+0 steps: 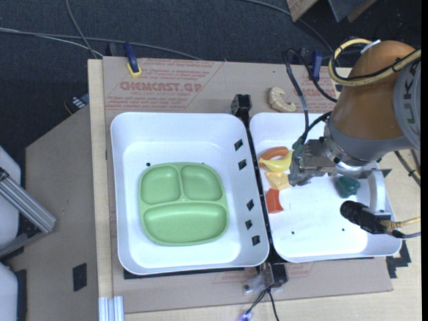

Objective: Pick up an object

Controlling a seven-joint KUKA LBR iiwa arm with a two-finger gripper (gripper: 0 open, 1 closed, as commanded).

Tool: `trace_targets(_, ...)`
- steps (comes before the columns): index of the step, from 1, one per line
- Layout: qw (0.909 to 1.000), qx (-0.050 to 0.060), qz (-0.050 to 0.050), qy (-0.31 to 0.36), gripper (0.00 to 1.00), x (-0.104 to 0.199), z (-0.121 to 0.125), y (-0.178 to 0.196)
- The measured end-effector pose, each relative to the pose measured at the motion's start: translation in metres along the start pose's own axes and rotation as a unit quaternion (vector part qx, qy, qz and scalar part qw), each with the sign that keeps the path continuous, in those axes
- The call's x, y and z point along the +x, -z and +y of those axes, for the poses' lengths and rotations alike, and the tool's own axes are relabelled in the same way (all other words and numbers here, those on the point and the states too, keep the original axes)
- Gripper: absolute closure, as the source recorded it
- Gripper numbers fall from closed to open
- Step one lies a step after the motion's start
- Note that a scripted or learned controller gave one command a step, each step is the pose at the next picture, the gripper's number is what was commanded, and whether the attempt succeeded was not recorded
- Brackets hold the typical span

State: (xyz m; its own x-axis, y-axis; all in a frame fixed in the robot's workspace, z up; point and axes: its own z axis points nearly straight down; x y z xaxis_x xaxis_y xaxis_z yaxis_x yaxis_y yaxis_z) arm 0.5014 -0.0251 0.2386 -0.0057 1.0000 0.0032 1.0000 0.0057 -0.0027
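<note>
In the right bin (pixel 314 236) my gripper (pixel 298 171) hangs low over the left part, just right of a cluster of small toys. An orange curved piece (pixel 273 155) lies at the top of the cluster, with a yellow piece (pixel 277 178) right below it, touching or nearly touching the gripper's left side. A red piece (pixel 274 200) lies a little lower, apart from the gripper. A teal object (pixel 347 186) sits right of the gripper, partly under the wrist. Nothing shows between the gripper's tips.
The left bin (pixel 127 139) holds a green divided plate (pixel 183 203). A beige curved object (pixel 281 99) lies on the cardboard behind the right bin. Black clips line the wall between the bins. The arm's bulk covers the right bin's upper right.
</note>
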Motion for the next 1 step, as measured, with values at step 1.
trace_targets(1,1.0000,-0.002,0.000,0.000,1.00,0.0489,0.0034,0.0047)
